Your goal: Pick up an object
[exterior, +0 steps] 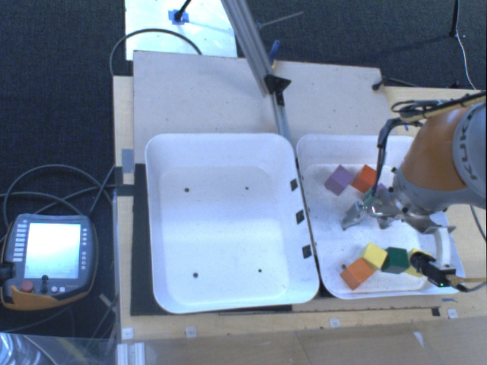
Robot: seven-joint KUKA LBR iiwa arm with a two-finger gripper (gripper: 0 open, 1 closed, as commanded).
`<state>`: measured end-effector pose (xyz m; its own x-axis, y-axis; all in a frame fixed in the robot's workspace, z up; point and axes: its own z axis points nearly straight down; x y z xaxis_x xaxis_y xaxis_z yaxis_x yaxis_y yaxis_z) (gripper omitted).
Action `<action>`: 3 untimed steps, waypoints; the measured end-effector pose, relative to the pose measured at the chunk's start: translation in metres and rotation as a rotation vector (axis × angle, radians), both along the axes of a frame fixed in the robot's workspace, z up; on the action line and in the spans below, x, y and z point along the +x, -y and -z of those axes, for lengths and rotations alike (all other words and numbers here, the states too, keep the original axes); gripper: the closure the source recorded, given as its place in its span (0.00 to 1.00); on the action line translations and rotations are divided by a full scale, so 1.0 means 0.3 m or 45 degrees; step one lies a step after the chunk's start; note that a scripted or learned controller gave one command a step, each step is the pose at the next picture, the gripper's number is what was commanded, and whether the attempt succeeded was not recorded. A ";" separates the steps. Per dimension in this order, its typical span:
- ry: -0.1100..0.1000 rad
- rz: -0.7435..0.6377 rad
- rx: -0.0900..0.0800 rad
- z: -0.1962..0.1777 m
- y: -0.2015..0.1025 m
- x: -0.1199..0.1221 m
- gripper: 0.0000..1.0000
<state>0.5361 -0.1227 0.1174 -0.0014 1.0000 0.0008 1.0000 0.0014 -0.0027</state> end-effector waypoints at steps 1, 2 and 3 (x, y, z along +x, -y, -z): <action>0.001 -0.001 0.000 0.095 0.000 0.000 0.00; 0.007 -0.004 -0.001 0.055 0.000 0.005 1.00; 0.014 -0.004 -0.003 -0.159 0.000 0.006 1.00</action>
